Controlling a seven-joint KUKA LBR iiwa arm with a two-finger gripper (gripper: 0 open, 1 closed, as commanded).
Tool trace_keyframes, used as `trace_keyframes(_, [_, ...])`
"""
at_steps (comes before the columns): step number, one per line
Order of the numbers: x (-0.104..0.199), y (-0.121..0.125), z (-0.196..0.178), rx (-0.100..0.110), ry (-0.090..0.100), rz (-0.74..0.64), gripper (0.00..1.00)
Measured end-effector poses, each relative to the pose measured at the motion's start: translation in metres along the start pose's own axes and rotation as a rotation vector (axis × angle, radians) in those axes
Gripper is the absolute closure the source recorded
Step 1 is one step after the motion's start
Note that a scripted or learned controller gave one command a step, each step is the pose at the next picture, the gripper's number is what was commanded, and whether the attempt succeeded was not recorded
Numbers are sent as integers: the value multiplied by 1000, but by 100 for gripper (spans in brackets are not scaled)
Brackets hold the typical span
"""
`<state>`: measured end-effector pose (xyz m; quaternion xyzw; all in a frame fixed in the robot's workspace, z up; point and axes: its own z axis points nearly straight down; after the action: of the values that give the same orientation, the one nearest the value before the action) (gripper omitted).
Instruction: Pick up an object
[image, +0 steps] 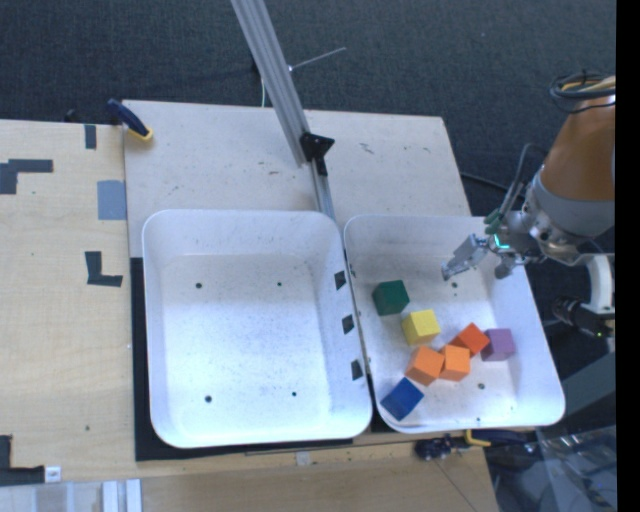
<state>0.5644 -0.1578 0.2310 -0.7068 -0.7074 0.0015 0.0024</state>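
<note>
Green (391, 296), yellow (421, 325), orange (442, 361), purple (499, 344) and blue (402, 398) cubes cluster in the right bin (530, 400).

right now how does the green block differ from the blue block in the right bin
The green block lies nearest the gripper, toward the bin's far side; the blue block lies at the near edge by the right bin wall. The green one stands apart from the rest, close to the yellow block; the blue one touches an orange block. Both are small cubes, similar in size.
</note>
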Motion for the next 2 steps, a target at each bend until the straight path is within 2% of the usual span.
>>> trace_keyframes(1, [0, 1, -2, -4, -1, -1, 0])
trace_keyframes(2, [-3, -6, 60, 2, -1, 1, 0])
